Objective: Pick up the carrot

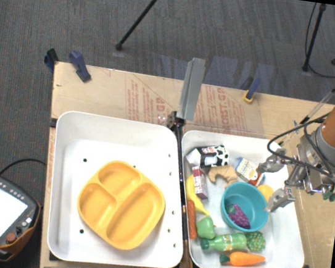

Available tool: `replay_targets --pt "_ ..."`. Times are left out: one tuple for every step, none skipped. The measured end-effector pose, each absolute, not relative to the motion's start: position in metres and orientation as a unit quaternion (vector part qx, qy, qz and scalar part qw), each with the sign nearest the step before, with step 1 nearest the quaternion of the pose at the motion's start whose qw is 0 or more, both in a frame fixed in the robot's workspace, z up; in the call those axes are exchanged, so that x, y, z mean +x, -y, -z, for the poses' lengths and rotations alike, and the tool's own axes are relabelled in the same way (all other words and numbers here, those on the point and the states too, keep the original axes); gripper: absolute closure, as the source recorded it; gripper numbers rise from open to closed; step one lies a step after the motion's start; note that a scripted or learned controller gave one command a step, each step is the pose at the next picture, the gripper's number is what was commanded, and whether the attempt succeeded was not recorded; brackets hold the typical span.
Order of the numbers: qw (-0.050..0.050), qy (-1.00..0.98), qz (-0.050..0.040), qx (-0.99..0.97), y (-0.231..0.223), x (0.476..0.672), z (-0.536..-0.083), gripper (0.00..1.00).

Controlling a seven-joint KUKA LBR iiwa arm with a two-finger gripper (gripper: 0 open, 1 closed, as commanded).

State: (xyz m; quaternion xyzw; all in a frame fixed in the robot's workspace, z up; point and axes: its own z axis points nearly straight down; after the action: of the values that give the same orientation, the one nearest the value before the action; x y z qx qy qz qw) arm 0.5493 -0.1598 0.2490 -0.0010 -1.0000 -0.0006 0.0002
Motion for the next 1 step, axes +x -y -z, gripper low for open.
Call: replay_targets --pt "0.001 0.991 0.0011 0.130 0.1465 0.4789 -0.2290 0.00"
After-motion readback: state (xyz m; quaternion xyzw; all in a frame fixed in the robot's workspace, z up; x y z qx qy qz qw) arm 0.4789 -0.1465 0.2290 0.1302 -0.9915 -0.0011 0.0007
